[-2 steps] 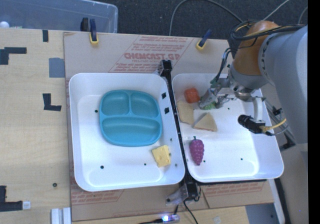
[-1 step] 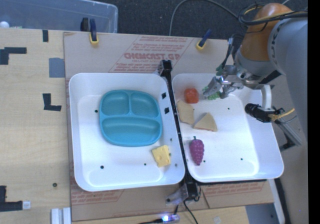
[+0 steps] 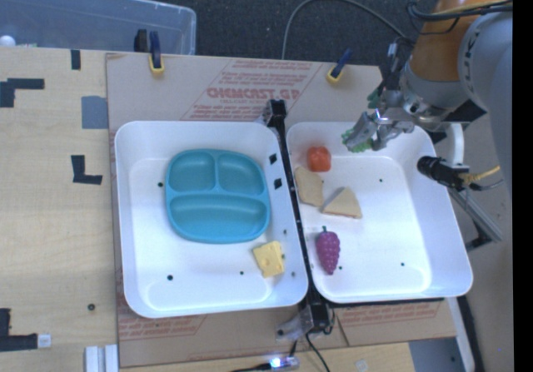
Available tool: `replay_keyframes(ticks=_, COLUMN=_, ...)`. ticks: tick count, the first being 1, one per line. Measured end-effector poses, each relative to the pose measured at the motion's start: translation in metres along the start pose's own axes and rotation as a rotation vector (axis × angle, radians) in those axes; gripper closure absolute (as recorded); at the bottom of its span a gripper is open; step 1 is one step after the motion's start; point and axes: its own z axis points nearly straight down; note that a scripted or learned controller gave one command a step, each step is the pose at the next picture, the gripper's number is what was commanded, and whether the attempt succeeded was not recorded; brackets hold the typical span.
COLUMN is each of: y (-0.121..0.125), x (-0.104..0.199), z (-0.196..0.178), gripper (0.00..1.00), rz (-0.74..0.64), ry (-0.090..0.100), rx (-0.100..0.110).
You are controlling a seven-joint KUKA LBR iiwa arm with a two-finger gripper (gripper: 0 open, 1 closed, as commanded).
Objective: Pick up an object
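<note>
Over the right bin's [image 3: 433,220] far rim, the arm's gripper [image 3: 366,136] angles down-left, clamped on a green object [image 3: 358,141].

Blue divided plate [image 3: 218,195], yellow cheese piece [image 3: 269,259], red tomato [image 3: 319,159], purple grapes [image 3: 328,250], white bins [image 3: 133,220].

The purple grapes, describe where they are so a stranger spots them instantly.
Look in the right white bin, along its left wall near the front. The grapes lie below the two tan wedges; they are the one dark purple, bumpy thing there.
</note>
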Motion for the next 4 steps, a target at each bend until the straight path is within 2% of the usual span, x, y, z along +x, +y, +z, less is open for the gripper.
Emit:
replay_keyframes(ticks=1, y=0.001, x=0.000, z=-0.028, gripper=1.00, rz=0.001, ry=0.000, rx=0.001)
replay_keyframes(ticks=2, y=-0.007, x=0.050, z=-0.018, gripper=1.00, rz=-0.003, ry=0.002, rx=0.006)
replay_keyframes(ticks=3, y=-0.030, x=0.105, z=-0.025, gripper=1.00, rz=-0.004, ry=0.002, rx=0.006)
replay_keyframes(ticks=4, y=-0.042, x=0.163, z=-0.016, gripper=1.00, rz=-0.004, ry=0.002, rx=0.007)
